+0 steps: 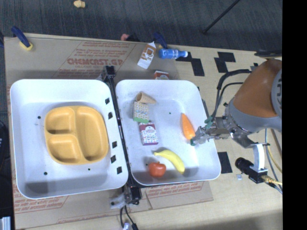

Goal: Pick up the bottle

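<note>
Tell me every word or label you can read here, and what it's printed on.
"CHEMCAST GP", partly legible, in red on the brown paper sheet behind the left bin.
Red print on the paper below the bins: too small to read.
Small carton and patterned box in the right bin: labels blurred.
Carton by the blue bottle: unreadable.
</note>
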`<state>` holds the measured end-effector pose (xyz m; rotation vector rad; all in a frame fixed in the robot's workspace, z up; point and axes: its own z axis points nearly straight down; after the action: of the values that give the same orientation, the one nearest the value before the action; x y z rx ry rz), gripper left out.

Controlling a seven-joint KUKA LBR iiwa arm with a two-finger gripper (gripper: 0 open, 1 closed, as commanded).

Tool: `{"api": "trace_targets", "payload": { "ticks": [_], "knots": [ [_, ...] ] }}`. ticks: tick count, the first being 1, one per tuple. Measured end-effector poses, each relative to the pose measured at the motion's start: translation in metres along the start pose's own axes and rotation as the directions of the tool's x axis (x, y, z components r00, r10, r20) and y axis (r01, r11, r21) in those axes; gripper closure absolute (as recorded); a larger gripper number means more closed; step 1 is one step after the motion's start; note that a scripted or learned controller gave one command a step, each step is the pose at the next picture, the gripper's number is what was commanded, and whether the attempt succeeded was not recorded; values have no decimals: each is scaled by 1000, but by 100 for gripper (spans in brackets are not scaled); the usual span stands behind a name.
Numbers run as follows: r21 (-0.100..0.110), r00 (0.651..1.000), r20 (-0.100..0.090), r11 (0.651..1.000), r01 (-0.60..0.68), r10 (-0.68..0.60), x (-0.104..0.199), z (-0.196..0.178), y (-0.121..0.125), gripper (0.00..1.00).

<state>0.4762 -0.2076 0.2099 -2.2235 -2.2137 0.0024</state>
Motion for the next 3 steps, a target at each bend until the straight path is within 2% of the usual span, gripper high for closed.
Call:
{"api": "trace_targets", "payload": {
  "ticks": [1,2,3],
  "knots": [
    [-2,1000,1,1000,10,-10,-2,-32,0,100],
    [-3,1000,2,1000,11,-11,-4,-43,0,100],
    [1,992,0,992,-126,126,-3,39,0,100]
  ]
}}
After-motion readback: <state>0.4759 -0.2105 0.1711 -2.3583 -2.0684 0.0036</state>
